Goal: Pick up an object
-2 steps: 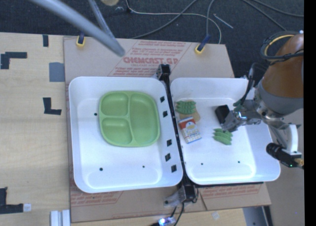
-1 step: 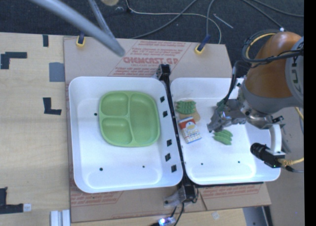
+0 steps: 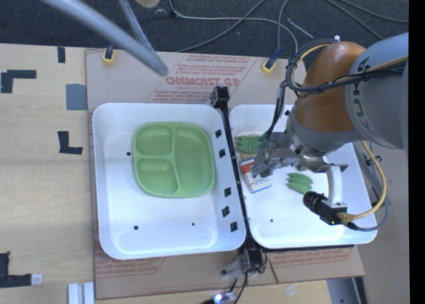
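The table (image 3: pixel 40 163) is carrying a cardboard sheet (image 3: pixel 206 74), and on it two shallow white bins are sitting side by side, likely so that things can be moved from one to the other. The left bin (image 3: pixel 113 229) is holding a green divided plate (image 3: pixel 174 160), lying flat near its middle and well apart from the arm, so it seems not to be the target right now.

The arm (image 3: pixel 345 97) is reaching in from the right and hanging low over the right bin (image 3: pixel 299 233), its orange band sitting above the wrist. The gripper (image 3: pixel 264 163) is pointing down at the bin's left part, just by the divider between the bins; whether it is open or closed cannot be told from here.

The pickable things are lying in the right bin: a green ridged piece (image 3: pixel 248 143) just up from the gripper, a small white-and-red item (image 3: pixel 256 182) right beneath it, and a green pod-like toy (image 3: pixel 299 181) a little to the right. By its position, the gripper is probably going for the white-and-red item, though nothing is visibly held
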Controlling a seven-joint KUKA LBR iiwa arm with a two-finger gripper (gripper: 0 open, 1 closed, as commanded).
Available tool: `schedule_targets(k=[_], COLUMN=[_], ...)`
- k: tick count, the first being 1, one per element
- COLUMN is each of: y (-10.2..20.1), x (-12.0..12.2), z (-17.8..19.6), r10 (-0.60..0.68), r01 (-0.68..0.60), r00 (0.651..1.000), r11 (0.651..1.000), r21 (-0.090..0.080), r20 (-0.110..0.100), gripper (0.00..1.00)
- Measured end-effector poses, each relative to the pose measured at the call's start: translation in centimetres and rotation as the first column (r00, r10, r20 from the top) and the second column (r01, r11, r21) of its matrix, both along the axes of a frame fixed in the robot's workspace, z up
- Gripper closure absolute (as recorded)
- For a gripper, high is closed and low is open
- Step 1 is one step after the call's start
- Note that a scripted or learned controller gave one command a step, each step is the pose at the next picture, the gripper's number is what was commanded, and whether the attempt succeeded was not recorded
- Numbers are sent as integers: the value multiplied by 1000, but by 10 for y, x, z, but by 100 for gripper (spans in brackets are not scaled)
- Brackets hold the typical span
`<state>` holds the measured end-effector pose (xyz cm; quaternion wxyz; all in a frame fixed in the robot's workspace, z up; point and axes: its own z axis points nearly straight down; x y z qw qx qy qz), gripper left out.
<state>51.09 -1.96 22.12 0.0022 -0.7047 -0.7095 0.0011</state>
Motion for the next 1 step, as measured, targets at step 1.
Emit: schedule_targets(k=[1], y=[50], x=[6], z=[8], r10=[0], r01=[0], r00=[1000], r11=[1000], r21=[0], r20=[2], gripper=[100])
